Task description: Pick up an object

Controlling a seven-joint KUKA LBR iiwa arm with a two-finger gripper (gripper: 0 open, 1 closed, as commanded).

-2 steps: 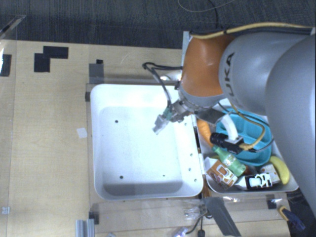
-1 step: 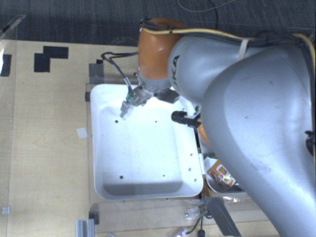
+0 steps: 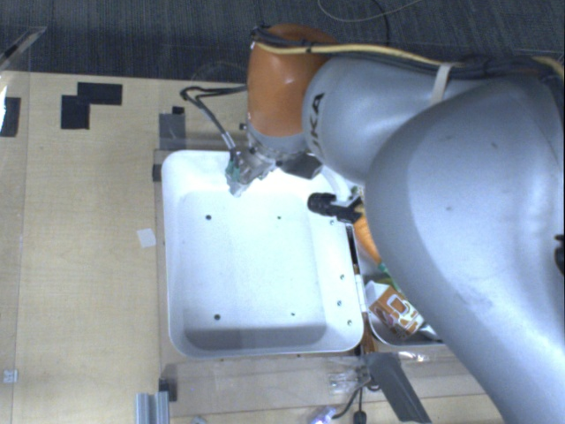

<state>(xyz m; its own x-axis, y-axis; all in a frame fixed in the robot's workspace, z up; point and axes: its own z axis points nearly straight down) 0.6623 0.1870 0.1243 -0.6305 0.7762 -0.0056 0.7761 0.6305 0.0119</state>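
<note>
My gripper (image 3: 237,180) hangs over the back left corner of the left white bin (image 3: 185,325), pointing down from the orange-banded wrist. A small teal-green object (image 3: 234,175) sits pinched between the narrow fingertips, and the gripper is shut on it. It is too small to tell its shape. The arm's big grey body covers most of the right bin (image 3: 381,332). In the strip of that bin that shows lie an orange thing (image 3: 365,237) and a brown-and-white packet (image 3: 397,314).
The bins stand on a pale wooden bench with black markers (image 3: 88,104) at the back left. A small white tag (image 3: 146,237) lies on the bench left of the left bin. Cables trail along the dark floor at the back.
</note>
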